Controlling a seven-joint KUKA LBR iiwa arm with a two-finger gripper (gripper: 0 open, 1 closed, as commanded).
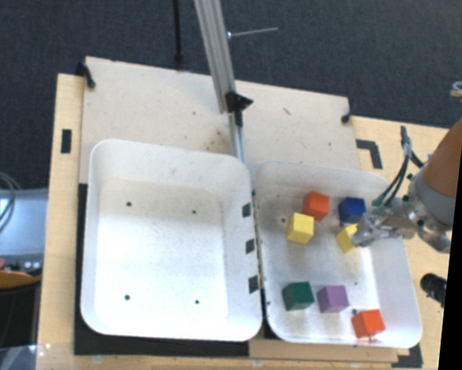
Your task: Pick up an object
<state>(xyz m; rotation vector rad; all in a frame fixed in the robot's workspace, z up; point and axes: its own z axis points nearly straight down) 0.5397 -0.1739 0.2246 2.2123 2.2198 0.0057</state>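
Reaching in over the right bin [390, 318], the gripper [364, 234] sits right against a small yellow block [345, 237] near the bin's far right part. Whether the block is actually pinched cannot be told from this blurred slant. It looks like a tilted bright yellow cube, partly hidden. A blue cube [351, 209] lies just beyond it, an orange cube [317, 204] beside that.

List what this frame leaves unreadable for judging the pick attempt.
- End effector: fingers too small and blurred in the camera view; grip state unclear.
- Small yellow block: partly covered by the end effector; contact can't be judged.
- Arm: cut off by the right edge.
- Device screen at left: too small to read.
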